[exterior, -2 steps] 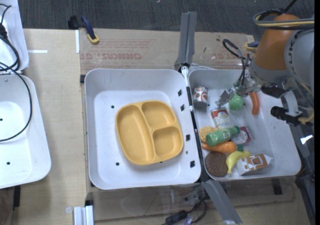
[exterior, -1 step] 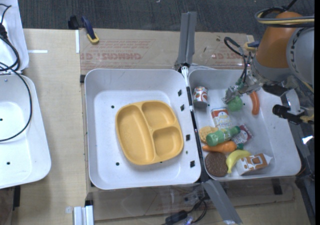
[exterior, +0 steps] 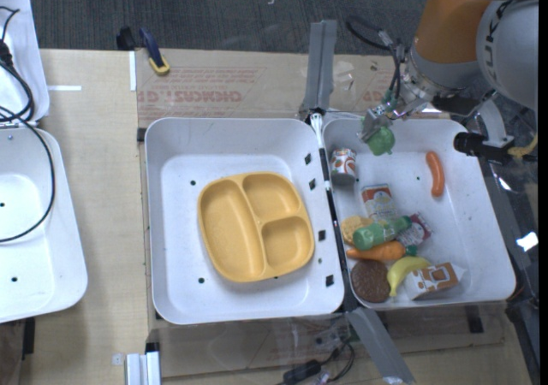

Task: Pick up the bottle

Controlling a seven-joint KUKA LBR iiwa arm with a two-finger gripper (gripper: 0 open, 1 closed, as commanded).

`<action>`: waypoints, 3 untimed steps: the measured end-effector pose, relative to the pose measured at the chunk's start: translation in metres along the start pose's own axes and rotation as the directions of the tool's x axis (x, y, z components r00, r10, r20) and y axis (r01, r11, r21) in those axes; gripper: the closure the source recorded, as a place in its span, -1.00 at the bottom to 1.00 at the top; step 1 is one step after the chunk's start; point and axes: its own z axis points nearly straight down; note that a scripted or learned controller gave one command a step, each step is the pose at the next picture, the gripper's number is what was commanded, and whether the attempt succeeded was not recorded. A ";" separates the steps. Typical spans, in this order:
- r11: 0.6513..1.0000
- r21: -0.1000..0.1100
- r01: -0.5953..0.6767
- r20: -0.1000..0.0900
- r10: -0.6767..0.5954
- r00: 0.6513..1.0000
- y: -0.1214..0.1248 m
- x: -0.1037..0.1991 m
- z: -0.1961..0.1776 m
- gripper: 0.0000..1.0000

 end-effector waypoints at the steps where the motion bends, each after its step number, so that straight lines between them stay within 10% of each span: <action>1: 1.000 0.001 0.000 0.001 0.000 1.000 0.000 -0.001 -0.008 1.00; 2: 0.995 0.002 -0.100 -0.001 0.100 0.995 0.025 0.056 -0.050 1.00; 3: 0.985 0.005 -0.175 -0.001 0.175 0.985 0.017 0.034 0.016 1.00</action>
